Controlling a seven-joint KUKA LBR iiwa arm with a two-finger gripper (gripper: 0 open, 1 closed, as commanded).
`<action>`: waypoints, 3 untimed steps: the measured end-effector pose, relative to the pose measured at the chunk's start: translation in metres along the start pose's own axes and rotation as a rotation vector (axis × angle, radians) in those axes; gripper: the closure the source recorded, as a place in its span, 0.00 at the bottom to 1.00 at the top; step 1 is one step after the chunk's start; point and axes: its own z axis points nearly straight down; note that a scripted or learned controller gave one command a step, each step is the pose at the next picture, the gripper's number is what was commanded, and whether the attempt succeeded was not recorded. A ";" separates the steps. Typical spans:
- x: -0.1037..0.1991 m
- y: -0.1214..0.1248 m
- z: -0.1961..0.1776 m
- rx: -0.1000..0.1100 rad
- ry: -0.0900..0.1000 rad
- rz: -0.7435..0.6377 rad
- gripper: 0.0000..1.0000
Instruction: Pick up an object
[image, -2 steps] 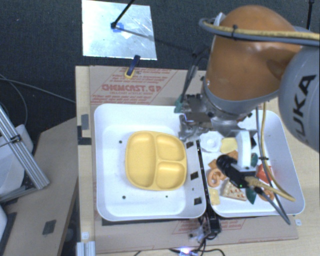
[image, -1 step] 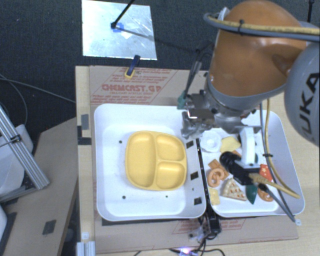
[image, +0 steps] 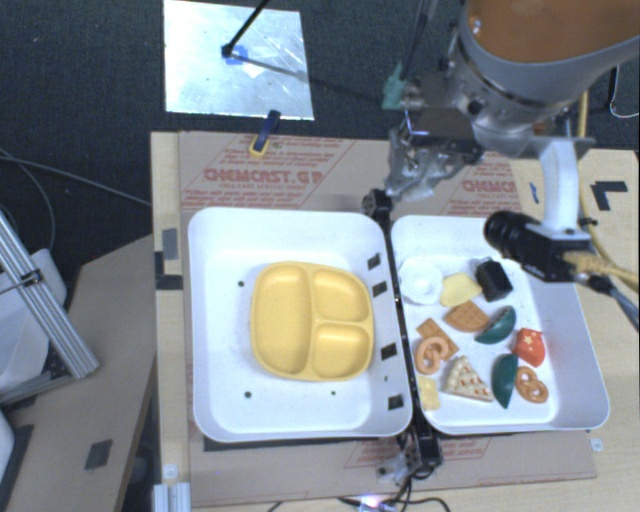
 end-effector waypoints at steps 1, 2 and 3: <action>0.064 0.004 0.005 0.016 -0.004 -0.004 1.00; 0.061 0.004 -0.006 0.014 -0.004 -0.004 1.00; 0.082 -0.009 0.044 0.021 -0.007 0.000 1.00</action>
